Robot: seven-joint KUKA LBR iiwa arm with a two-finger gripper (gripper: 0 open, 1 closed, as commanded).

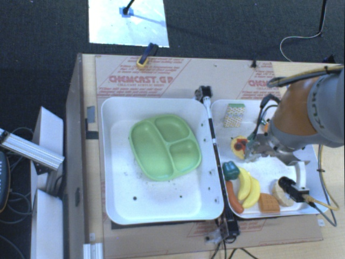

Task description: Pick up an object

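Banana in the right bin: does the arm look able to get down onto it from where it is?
Probably yes: the banana lies uncovered, the carrot alongside, and the tool hovers just above it.

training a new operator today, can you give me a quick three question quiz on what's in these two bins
1. True or false: the green divided plate lies in the left bin.
2. Which sits closest to the carrot? A) banana B) speckled box C) green divided plate
3. Fill in: the tool is above the ____ bin.

Key: 1 true; 2 A; 3 right.
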